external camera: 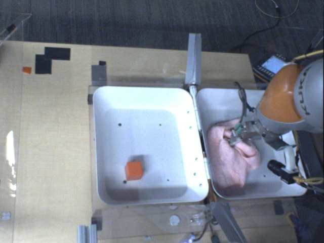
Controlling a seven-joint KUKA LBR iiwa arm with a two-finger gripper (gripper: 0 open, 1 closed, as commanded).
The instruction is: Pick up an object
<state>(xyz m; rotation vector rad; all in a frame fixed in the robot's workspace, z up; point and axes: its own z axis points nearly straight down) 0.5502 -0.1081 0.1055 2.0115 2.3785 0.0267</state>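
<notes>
A crumpled pink cloth [229, 158] lies in the right bin [223, 105], against its left wall. My gripper [239, 133] is down on the cloth's upper right part, pressed into the folds. An orange block [134, 170] sits in the left bin [142, 105], toward its front left.
A metal divider post [194, 59] stands behind the seam between the two bins. Black tape marks [50, 58] and a small orange square [27, 70] lie on the bench at far left. Cables and a black fitting [281, 170] hang at the right bin's right side.
</notes>
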